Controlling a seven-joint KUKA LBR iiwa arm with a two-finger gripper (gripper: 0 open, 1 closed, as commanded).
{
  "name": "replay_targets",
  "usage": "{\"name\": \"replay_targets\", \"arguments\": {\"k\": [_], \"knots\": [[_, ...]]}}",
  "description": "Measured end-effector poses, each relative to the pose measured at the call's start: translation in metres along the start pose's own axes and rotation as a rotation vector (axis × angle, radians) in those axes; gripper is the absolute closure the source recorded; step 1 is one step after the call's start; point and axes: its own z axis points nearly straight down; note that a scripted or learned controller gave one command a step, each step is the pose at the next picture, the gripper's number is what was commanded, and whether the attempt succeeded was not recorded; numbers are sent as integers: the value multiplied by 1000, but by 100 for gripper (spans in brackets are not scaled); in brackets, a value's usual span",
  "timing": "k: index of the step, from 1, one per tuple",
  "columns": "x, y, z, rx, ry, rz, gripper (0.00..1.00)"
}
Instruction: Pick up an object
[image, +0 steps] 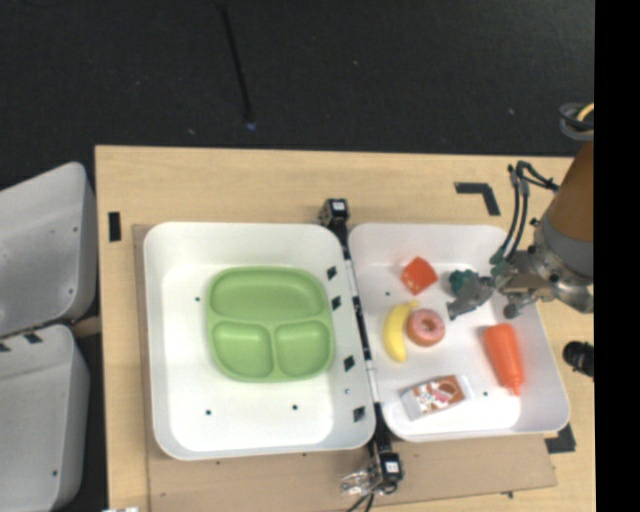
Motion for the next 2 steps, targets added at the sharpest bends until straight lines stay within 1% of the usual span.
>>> {"name": "replay_targets", "arguments": {"k": [1,2], "knots": [[0,2,-6,-12,-3,-3,0],[8,0,42,-7,-2,-1,0]]}}
